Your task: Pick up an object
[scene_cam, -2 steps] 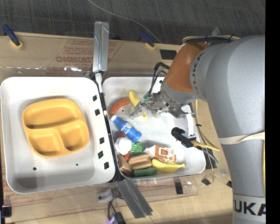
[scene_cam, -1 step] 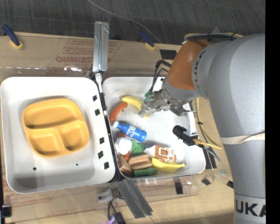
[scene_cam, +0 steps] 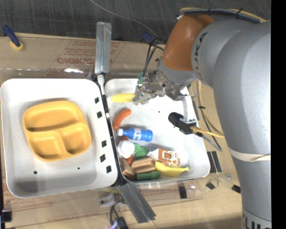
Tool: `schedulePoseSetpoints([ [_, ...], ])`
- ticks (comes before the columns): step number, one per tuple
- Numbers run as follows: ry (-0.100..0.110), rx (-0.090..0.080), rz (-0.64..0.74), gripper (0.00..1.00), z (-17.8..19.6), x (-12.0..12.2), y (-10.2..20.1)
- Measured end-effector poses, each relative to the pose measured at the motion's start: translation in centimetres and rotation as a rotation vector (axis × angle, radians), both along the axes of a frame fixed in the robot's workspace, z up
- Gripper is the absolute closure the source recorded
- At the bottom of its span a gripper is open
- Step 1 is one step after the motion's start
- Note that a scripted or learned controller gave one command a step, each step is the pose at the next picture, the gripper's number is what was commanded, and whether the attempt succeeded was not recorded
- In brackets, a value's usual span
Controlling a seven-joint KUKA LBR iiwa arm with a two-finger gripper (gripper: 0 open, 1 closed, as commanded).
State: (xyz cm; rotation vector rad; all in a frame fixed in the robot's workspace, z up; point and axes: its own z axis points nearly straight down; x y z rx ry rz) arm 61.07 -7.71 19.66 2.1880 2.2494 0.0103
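Approach step, by the look of it: end effector (scene_cam: pixel 142 93) down low in the far-left corner of the right bin (scene_cam: pixel 200 151), right at the yellow banana-like piece (scene_cam: pixel 121 98) lying against the back wall. Hard to call contact, though it looks touching or just beside the near end of that piece. Finger opening impossible to read from up here, the wrist hardware crowding the tips; nothing visibly gripped between them. Likely target that yellow piece, and not yet lifted. Next move, at a guess: settling squarely over it, closing, then rising straight up clear of the bin wall. Other candidates waiting nearer the front: orange sausage shape (scene_cam: pixel 122 118), blue-labelled bottle (scene_cam: pixel 135 134), a heap of toy food (scene_cam: pixel 152 166) in the near corner. Yellow divided tray (scene_cam: pixel 57 129) in the left bin (scene_cam: pixel 14 175), well apart.
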Motion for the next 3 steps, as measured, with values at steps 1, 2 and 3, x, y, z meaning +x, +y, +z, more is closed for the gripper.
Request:
schedulePoseSetpoints([
  [1, 0.009, -0.001, -0.064, 1.00, 0.4, 2.4, 4.6],
  [2, 0.010, -0.002, -0.066, 0.00, 0.3, 2.3, 4.5],
  [3, 0.012, -0.004, -0.061, 0.00, -0.5, -2.5, -0.5],
])
